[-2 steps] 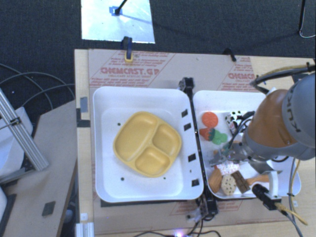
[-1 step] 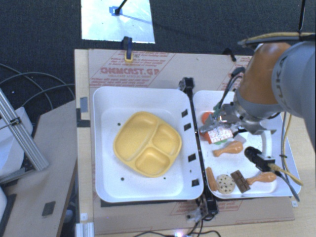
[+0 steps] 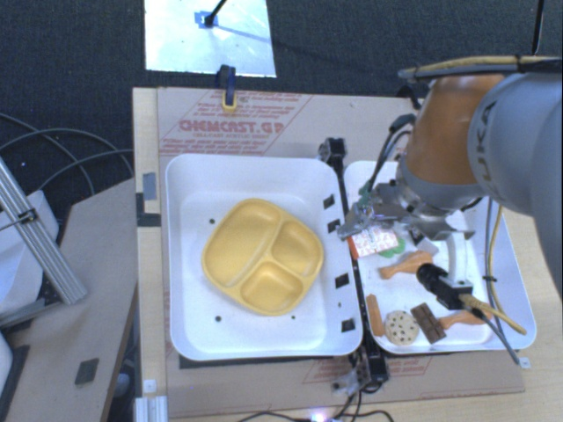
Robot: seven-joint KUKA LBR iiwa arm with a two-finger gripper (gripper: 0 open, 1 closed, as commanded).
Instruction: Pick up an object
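The end effector [image 3: 368,220] hangs low over the right bin [image 3: 515,290], toward that bin's 9 o'clock side, and the grey arm [image 3: 515,148] with its orange band covers the bin's 12 o'clock half. From here I cannot tell whether the end effector is open or closed, or whether it grips anything.

Just under it, at its 5 o'clock, lies a small flat packet [image 3: 376,243]. It is white with red along one end and green print on its face, and part of it is hidden by the end effector. Its long axis seems to run roughly from 9 to 3 o'clock, with the red end toward 9.

At the packet's 5 o'clock lies a tan spatula-shaped piece [image 3: 406,266], its long axis running from 8 to 2 o'clock. Toward the bin's 6 o'clock edge are a tan stick [image 3: 374,315], a round dotted biscuit [image 3: 401,327] and a brown block [image 3: 428,321].

The left bin [image 3: 189,202] holds a yellow divided plate [image 3: 262,256]. Both bins sit on the table [image 3: 352,121].
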